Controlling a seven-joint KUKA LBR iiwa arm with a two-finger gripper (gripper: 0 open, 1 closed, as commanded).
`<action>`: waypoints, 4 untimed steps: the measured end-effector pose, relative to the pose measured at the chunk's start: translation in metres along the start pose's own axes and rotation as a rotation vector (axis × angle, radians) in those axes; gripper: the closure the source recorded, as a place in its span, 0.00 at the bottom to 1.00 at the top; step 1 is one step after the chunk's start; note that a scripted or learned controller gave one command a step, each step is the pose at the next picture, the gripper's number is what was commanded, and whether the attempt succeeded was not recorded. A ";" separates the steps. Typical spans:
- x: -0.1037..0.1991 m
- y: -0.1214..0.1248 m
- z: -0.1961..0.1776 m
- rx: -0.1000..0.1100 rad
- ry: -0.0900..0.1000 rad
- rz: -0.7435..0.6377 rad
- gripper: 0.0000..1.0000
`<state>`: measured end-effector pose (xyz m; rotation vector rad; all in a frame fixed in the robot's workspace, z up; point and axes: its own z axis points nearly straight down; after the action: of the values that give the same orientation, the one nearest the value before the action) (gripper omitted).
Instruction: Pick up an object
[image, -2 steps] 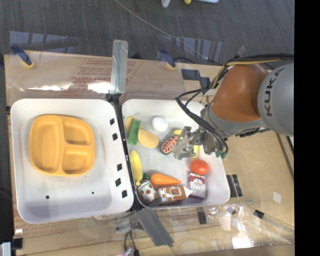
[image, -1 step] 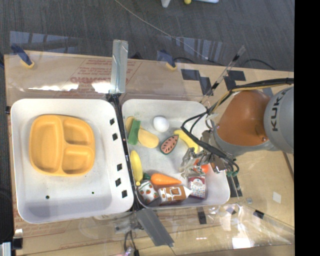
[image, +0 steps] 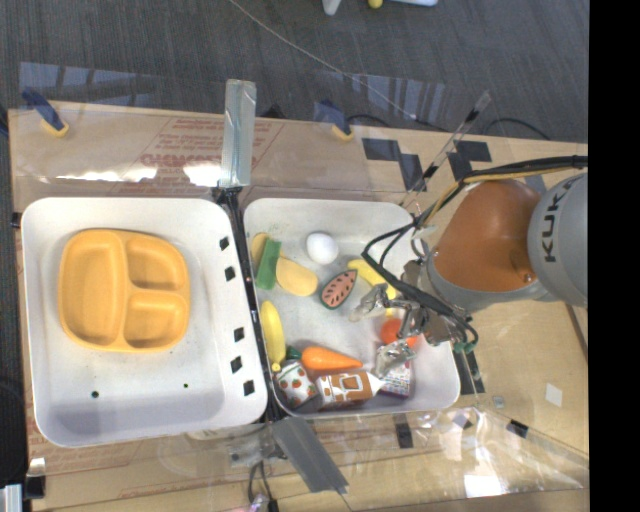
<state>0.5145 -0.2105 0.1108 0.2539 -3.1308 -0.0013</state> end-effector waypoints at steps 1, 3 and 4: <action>-0.063 0.000 0.019 0.001 -0.003 -0.201 0.00; -0.096 -0.010 0.018 0.001 -0.001 -0.251 0.00; -0.098 -0.009 0.006 0.002 -0.005 -0.253 1.00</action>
<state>0.6125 -0.2032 0.1049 0.6476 -3.0792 0.0014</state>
